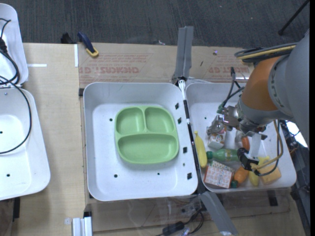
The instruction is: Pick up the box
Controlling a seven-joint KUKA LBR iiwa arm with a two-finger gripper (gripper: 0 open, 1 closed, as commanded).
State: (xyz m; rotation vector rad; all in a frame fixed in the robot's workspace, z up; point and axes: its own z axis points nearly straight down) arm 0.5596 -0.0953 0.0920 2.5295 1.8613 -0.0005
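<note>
A flat box [218, 175] with a red and white pattern lies at the front of the right bin [197, 95], near its front left corner. My gripper [215, 128] hangs low over the middle of that bin, behind the box and apart from it. Directly under the gripper sits a small white and red packet [216, 141]. The grey arm with its orange band [261, 90] reaches in from the right and hides the bin's right part.
A yellow banana [200, 150] lies along the right bin's left wall. A green bottle [225, 155], an orange carrot [241, 175] and yellow items [268, 173] crowd around the box. The left bin [93, 132] holds a green divided plate [146, 134].
</note>
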